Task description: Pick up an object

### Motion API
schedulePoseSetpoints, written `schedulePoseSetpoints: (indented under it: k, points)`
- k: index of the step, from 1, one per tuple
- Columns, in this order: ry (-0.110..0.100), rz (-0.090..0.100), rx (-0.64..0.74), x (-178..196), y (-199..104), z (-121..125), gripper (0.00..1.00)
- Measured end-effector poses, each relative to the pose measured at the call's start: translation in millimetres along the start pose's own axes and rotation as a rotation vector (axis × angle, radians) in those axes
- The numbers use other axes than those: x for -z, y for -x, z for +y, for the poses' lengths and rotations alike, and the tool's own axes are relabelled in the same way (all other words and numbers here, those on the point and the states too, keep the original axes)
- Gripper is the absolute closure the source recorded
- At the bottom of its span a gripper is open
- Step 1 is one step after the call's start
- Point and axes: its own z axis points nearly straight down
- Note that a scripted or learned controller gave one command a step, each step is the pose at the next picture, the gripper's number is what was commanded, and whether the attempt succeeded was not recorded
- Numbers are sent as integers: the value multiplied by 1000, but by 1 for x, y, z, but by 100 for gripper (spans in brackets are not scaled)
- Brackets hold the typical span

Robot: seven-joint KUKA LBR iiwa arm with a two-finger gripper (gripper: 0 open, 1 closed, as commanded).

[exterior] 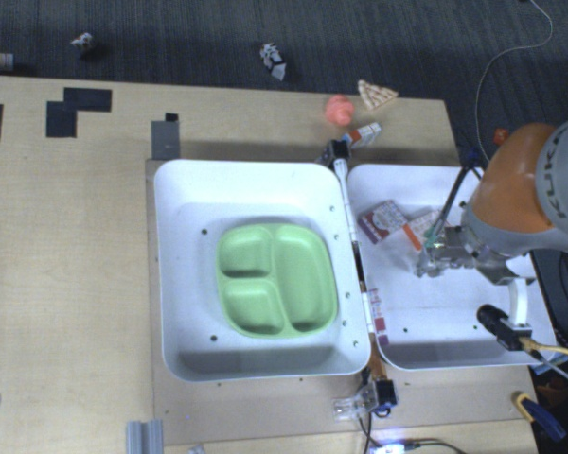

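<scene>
My gripper [428,261] hangs low inside the right bin [454,348], near its middle, on the grey arm with the orange band. Just to its upper left lie a crinkled red and silver packet [382,221] and a small orange stick [413,237]. The stick's end comes close to the gripper; I cannot tell whether they touch. Nothing shows between the gripper and the bin floor. The left bin [180,253] holds a light green divided plate [275,278].
On the bench behind the bins sit a pink ball [339,110], a toy pizza wedge [377,94] and a small tube [363,136]. Dark patches [76,110] mark the bench at the far left. Small odds lie on the carpet beyond.
</scene>
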Motion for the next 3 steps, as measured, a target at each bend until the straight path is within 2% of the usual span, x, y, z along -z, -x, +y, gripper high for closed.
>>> schedulePoseSetpoints:
  k: [1,2,3]
  points:
    - [0,0,0,0,0,0,0]
    - [-5,-1,-4,-21,-21,-51,0]
    - [2,-2,-3,-9,-22,-49,100]
